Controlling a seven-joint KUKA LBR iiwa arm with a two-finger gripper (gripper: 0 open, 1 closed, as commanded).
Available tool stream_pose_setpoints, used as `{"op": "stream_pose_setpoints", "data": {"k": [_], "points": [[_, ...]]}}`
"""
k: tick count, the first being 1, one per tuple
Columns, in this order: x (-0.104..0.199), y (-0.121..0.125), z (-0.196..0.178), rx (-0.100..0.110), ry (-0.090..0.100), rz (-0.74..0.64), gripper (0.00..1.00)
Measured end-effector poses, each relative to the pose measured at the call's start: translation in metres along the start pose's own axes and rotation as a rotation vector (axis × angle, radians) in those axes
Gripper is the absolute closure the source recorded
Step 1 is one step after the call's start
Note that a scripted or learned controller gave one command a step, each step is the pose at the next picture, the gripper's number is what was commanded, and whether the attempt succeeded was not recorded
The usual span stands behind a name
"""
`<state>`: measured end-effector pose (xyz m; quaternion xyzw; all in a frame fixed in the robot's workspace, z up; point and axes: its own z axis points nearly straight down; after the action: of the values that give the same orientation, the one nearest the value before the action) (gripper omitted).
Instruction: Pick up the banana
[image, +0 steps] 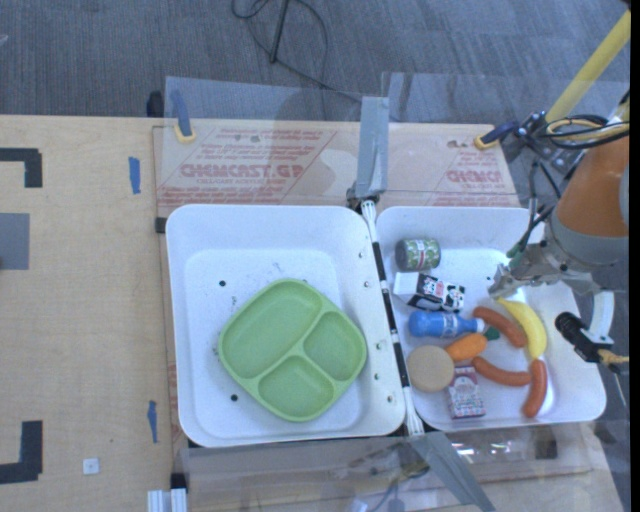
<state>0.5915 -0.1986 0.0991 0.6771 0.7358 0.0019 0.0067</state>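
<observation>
Banana (530, 325): we see it in the right bin (590, 400), near the far right side, among sausages (505, 373).
Long axis: we read it running from upper left to lower right, curved, upper tip toward the hand.
Hand (512, 283): just above the banana's upper tip; we cannot tell its grip.
Left bin (190, 300): green divided plate (292, 350).

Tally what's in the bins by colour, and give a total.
Green: 2, plate, can
Yellow: 1, banana
Blue: 1, bottle
Orange-red: 4, carrot, three sausages
Tan: 1, disc
White or red packets: 2
Total: 11
</observation>
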Motion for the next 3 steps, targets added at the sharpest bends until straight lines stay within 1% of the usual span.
{"op": "stream_pose_setpoints", "data": {"k": [1, 2, 3], "points": [[0.0, 0.0, 0.0, 0.0, 0.0, 0.0, 0.0], [-0.013, -0.042, 0.01, 0.003, 0.017, -0.016, 0.0], [-0.019, -0.043, 0.0, 0.001, 0.007, -0.011, 1.0]]}}
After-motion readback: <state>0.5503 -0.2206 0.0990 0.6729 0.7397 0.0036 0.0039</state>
